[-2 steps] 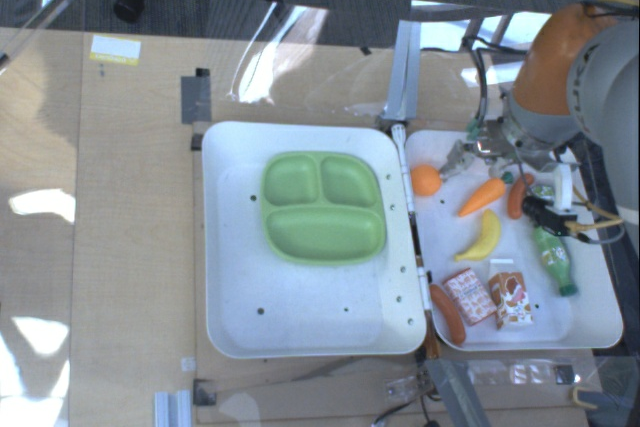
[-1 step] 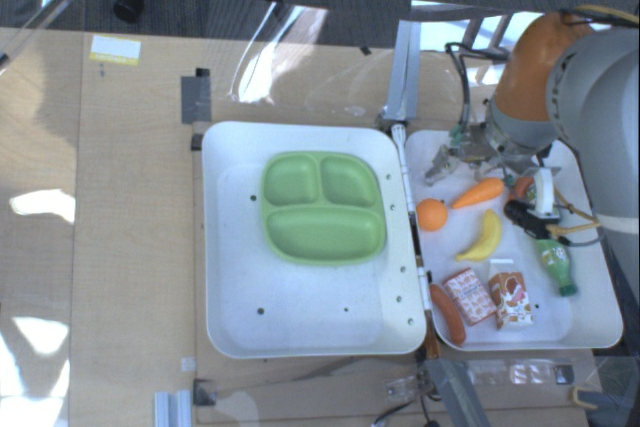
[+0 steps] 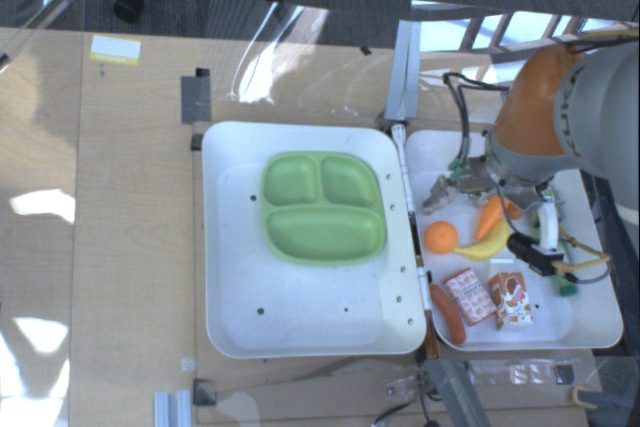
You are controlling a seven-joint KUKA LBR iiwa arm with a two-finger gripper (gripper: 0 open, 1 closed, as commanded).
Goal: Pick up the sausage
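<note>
One sausage (image 3: 448,312) lies at the right bin's (image 3: 590,335) front-left corner, below the orange (image 3: 440,237). Near the carrot (image 3: 489,213), the gripper (image 3: 452,181) is half hidden; its fingers' state is unclear.

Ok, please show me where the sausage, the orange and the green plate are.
sausage (image 3: 448,314): camera view, middle of its length.
orange (image 3: 440,237): camera view, centre of the fruit.
green plate (image 3: 297,241): camera view, bare lower compartment.

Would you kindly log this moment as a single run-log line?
arm: over right bin | pincer: above orange, away from sausage | sausage: lying at right bin's near-left edge, not grasped | green plate: left bin
</note>
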